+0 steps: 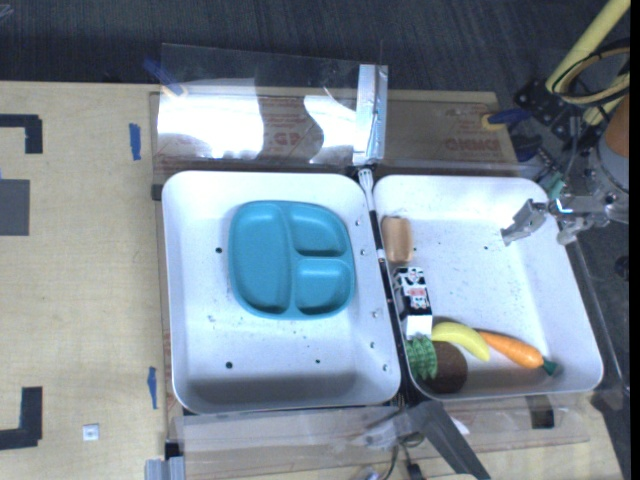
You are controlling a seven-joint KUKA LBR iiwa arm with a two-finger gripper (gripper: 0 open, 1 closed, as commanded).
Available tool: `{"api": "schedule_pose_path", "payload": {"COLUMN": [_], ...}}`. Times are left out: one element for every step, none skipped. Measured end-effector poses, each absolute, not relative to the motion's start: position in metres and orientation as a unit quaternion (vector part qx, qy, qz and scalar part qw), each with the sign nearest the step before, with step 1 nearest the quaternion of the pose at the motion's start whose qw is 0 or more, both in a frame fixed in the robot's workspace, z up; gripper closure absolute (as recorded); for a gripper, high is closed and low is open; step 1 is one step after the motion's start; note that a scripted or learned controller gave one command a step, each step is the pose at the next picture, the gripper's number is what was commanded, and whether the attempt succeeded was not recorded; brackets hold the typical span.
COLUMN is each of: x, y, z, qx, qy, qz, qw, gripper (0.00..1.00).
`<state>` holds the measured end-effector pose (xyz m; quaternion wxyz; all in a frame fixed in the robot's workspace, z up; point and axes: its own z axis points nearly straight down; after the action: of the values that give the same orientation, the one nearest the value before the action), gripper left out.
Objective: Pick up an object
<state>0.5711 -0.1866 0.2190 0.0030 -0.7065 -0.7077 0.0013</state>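
A pale wooden worktop (80,298) carries two shallow white bins side by side, with dark carpeted floor (300,8) beyond its far edge. Black angle marks and short strips of blue tape dot the wood on the left. Behind the bins stands a clear plastic screen (265,113) that catches a bright glare.

The left bin (190,358) holds a teal divided plate (292,258), lying flat near its middle. The right bin (470,248) has its things gathered along its left wall and near edge: a small tan bread-like piece (397,236) farthest back, then a black-and-white carton (413,293) nearer, and in the near left corner a brown and green fruit (437,361). A yellow banana (462,339) lies just to its right, touching an orange carrot (512,349) that points toward the near right corner.

The tool (548,218) hangs over the far right part of the right bin, well apart from all these objects. Its two fingers stand apart, with nothing between them. Yellow and black cables (590,43) trail behind the arm at the far right.
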Motion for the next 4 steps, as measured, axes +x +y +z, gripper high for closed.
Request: {"api": "schedule_pose_path", "payload": {"x": [0.550,0.484,0.565,0.657], "y": [-0.184,-0.137,-0.074,-0.096], "z": [0.151,0.089,0.186,0.153], "qx": [-0.695,-0.729,-0.729,-0.728], "qy": [-0.719,-0.685,-0.684,-0.686], "qz": [0.0025,0.0007,-0.0024,0.0029], "qw": [0.005,0.002,-0.001,0.003], "gripper": [0.00,0.00,0.00,0.00]}}
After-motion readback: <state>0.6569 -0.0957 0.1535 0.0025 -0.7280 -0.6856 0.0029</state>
